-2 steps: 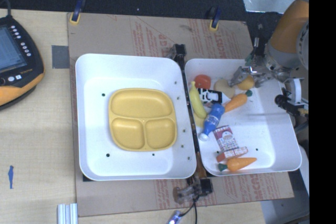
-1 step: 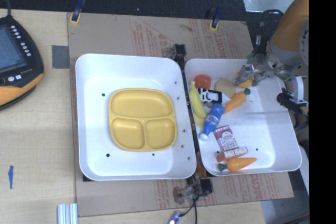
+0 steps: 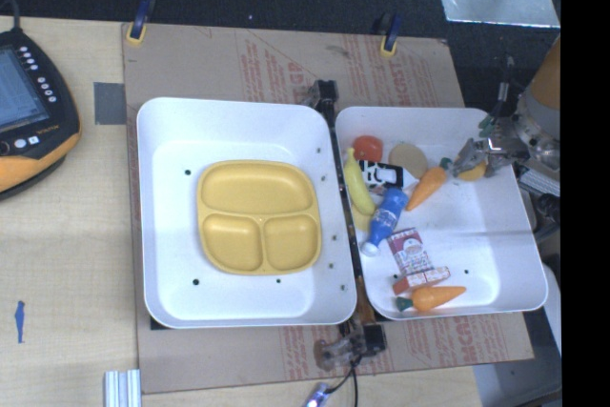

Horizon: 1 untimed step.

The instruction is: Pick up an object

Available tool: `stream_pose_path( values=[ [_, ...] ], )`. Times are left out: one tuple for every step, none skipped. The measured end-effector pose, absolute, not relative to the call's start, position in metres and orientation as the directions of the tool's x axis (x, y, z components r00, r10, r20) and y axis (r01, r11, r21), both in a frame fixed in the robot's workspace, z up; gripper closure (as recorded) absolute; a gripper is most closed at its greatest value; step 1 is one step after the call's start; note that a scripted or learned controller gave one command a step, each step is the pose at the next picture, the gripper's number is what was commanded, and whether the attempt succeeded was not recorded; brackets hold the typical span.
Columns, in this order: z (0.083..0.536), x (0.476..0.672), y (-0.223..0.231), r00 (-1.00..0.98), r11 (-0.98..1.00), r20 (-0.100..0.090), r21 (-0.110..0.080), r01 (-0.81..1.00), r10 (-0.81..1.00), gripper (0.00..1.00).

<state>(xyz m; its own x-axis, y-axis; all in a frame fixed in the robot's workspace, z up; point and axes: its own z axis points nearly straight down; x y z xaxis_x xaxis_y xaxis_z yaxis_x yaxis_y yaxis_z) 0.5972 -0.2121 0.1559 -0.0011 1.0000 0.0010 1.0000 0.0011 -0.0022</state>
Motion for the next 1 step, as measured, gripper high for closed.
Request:
stream_pose_path(
  values=[
    [0.228, 0.6484, -0.1668, -0.003, 0.003, 0.001, -0.001, 1.0, 1.0, 1.0]
  ],
)
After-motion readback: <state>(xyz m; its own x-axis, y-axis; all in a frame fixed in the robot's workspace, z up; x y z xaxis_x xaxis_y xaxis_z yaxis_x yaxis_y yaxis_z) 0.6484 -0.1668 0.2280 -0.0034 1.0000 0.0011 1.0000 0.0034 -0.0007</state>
